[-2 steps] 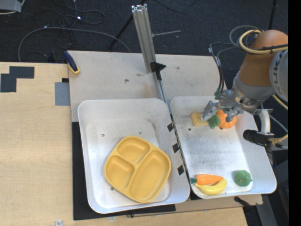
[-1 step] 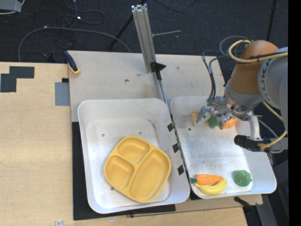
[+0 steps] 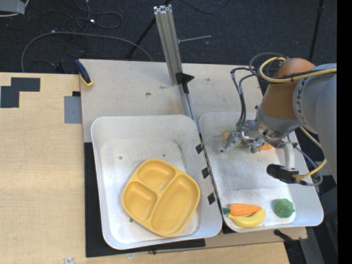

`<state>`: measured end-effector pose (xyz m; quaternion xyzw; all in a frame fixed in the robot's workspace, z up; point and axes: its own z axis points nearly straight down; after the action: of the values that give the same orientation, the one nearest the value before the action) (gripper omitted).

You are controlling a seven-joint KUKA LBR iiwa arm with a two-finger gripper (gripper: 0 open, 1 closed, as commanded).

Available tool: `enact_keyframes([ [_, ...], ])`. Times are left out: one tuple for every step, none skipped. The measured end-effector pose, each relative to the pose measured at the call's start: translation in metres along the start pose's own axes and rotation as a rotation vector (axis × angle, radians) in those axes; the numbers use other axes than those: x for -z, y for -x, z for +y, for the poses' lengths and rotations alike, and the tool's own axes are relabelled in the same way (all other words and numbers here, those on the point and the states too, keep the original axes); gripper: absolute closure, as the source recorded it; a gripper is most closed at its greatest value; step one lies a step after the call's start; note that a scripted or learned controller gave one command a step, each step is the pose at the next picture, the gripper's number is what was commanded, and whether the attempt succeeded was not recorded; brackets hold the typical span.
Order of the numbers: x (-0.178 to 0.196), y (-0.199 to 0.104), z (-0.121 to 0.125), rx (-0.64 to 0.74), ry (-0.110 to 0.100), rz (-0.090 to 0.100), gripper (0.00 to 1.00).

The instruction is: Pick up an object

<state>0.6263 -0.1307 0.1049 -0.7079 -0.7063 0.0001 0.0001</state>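
My gripper hangs low over the far part of the right bin, pointing left, with the grey arm and orange band behind it on the right. A small orange thing peeks out just right of the gripper body; what it is cannot be told. At the bin's near edge lie an orange carrot on top of a yellow banana. A round green object sits to their right. All three lie well apart from the gripper.
The left bin holds a yellow divided plate. An upright aluminium post stands behind the bins, with a black bracket near the divider. A blue and yellow tool lies at the bench's far left corner.
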Motion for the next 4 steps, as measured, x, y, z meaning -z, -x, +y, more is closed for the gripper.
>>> enact_keyframes([
  [0.008, 0.001, -0.001, -0.003, -0.004, 0.001, 1.0],
  [0.062, -0.007, -0.006, 0.003, 0.001, 0.0, 1.0],
  [0.109, -0.014, -0.01, 0.003, 0.002, 0.0, 1.0],
  [0.129, -0.012, -0.01, 0.003, 0.0, 0.0, 1.0],
])
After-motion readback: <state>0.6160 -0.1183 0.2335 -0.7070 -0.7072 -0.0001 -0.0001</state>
